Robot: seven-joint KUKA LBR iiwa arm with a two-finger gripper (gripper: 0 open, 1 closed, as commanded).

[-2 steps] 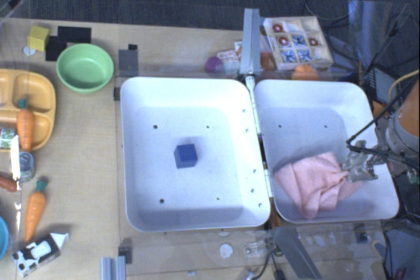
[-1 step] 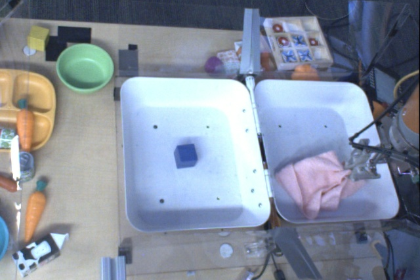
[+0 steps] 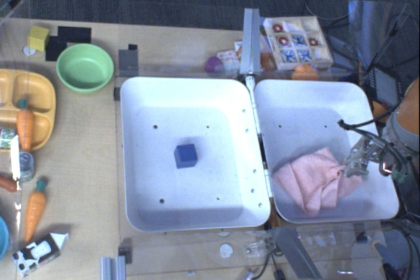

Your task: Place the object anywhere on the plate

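A crumpled pink cloth lies in the right bin, toward its front. My gripper is low over the cloth's right edge and seems to touch it; the arm comes in from the right. A small blue cube rests near the middle of the left bin. A yellow divided plate sits on the bench at the far left, with a toy carrot lying on it.
A green bowl stands behind the plate. More toy food, including another carrot, lies along the bench's left edge. A box of tiles and small items sit behind the bins. A metal divider rises between them.
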